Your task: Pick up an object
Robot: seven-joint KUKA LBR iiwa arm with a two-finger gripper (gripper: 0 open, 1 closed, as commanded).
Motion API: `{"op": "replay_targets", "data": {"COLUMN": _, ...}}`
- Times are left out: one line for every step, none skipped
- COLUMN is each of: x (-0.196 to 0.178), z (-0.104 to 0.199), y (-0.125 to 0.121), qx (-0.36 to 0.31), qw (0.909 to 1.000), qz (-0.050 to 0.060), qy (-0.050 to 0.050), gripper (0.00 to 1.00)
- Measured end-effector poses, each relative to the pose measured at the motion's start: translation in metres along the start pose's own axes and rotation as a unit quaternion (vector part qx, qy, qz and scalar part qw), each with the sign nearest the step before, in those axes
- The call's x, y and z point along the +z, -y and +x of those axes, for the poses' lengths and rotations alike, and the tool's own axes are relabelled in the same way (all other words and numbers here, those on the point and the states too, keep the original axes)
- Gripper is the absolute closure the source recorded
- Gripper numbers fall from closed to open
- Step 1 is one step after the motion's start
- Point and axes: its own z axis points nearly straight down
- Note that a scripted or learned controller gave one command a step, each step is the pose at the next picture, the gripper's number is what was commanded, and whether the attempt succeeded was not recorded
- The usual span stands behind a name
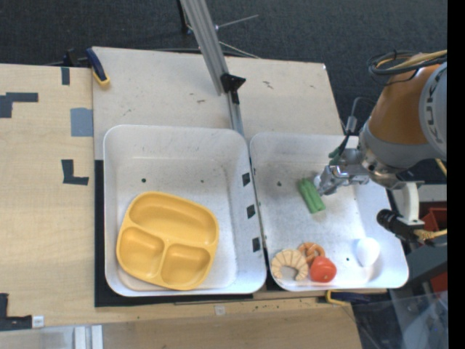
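1. We see the gripper [325, 183] low in the right bin [290, 151], just beside the green block [311, 195] — whether it is wide or narrow, we cannot tell.
2. A croissant [290, 263], pretzel [312, 250], tomato [322, 270] and white piece [366, 251] lie near that bin's front edge.
3. The left bin [174, 147] bears a yellow divided plate [168, 240].

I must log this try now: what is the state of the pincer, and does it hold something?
Pincer: low in the right bin, beside the green block; open or closed cannot be told, and no object is seen between its tips.
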Motion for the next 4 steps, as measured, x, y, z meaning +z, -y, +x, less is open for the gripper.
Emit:
{"op": "replay_targets", "data": {"x": 0.006, "z": 0.049, "y": -0.006, "qx": -0.002, "qw": 1.0000, "qz": 0.001, "qy": -0.001, "gripper": 1.00}}
{"op": "replay_targets", "data": {"x": 0.007, "z": 0.106, "y": -0.006, "qx": -0.003, "qw": 1.0000, "qz": 0.002, "qy": -0.001, "gripper": 1.00}}
{"op": "replay_targets", "data": {"x": 0.007, "z": 0.152, "y": -0.014, "qx": -0.003, "qw": 1.0000, "qz": 0.001, "qy": -0.001, "gripper": 1.00}}
{"op": "replay_targets", "data": {"x": -0.007, "z": 0.195, "y": -0.028, "qx": -0.003, "qw": 1.0000, "qz": 0.001, "qy": -0.001, "gripper": 1.00}}
